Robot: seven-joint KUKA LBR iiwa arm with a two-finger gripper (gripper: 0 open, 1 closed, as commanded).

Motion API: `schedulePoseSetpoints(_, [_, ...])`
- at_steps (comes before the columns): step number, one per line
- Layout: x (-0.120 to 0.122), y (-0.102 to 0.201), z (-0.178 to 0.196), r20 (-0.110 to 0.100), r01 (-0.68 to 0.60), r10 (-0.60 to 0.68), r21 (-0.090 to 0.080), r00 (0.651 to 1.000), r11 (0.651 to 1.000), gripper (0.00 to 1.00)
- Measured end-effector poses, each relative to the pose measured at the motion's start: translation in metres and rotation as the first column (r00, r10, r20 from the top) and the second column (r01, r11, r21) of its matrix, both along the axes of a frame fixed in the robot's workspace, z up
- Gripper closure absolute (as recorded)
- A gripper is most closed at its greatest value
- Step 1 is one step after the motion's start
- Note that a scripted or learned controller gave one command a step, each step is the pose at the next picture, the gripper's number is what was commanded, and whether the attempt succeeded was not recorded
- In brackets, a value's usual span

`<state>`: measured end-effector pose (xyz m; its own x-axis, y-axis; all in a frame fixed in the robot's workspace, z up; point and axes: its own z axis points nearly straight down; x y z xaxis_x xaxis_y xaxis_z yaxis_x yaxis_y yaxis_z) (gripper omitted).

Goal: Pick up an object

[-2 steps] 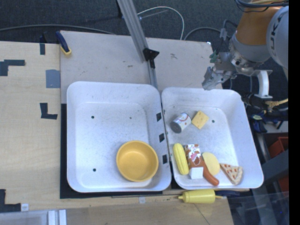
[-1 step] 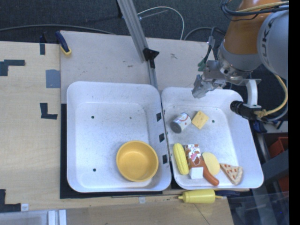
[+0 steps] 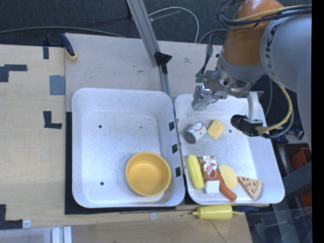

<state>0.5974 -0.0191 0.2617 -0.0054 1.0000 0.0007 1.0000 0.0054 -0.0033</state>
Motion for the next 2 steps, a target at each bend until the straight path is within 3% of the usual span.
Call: schedulePoseSetpoints(2, [-0.039,0.089,-0.005,0.0,-0.001,0.001,0.0,1.0,1.0,1.0])
